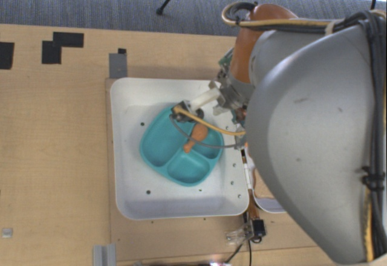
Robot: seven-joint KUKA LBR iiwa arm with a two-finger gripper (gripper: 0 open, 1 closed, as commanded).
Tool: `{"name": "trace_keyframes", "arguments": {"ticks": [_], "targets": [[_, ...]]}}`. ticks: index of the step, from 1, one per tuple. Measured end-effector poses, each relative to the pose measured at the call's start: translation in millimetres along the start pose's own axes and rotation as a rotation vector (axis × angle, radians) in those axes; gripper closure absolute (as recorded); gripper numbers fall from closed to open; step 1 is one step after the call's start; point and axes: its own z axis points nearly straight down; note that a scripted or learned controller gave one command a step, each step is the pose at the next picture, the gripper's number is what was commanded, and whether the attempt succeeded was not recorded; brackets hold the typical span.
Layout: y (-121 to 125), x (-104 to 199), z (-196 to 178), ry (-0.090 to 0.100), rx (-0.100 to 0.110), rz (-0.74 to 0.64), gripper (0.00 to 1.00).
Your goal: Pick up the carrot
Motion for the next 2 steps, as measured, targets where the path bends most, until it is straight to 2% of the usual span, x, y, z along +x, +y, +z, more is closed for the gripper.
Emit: {"name": "trace_keyframes", "arguments": {"ticks": [1,2], "targets": [[-52.4,-24.8,-132.4,0.017,0.0,-0.05,0.0],[-33.1,21.3,-91.3,0.003,-0.002,0.142,0.0]]}}
